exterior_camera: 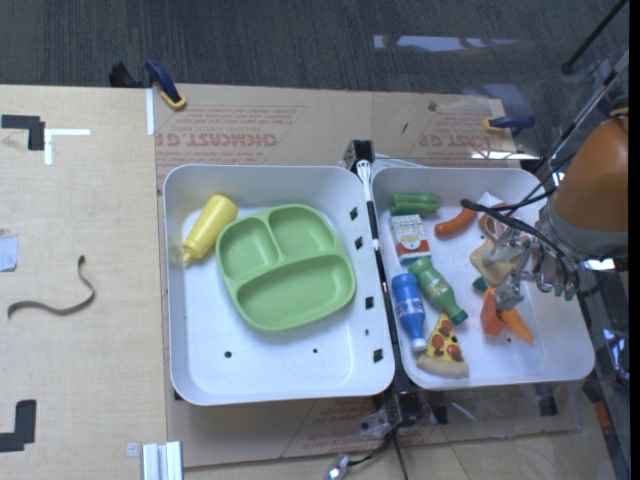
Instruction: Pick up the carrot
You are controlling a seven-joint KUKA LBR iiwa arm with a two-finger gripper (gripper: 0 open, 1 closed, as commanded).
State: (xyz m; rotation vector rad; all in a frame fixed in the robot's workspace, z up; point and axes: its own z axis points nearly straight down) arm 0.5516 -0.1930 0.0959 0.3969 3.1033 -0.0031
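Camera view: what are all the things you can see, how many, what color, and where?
Yellow bottle: 1, yellow, left bin, beside the plate.
Divided plate: 1, green, left bin.
Green vegetable: 1, green, right bin, top.
Sausage: 1, orange-red, right bin, top.
Carton: 1, white and red, right bin.
Green bottle: 1, green, right bin.
Blue bottle: 1, blue, right bin.
Pizza slice: 1, yellow and red, right bin, bottom.
Carrot: 1, orange, right bin, under the end effector.
End effector: 1, grey, over the carrot.
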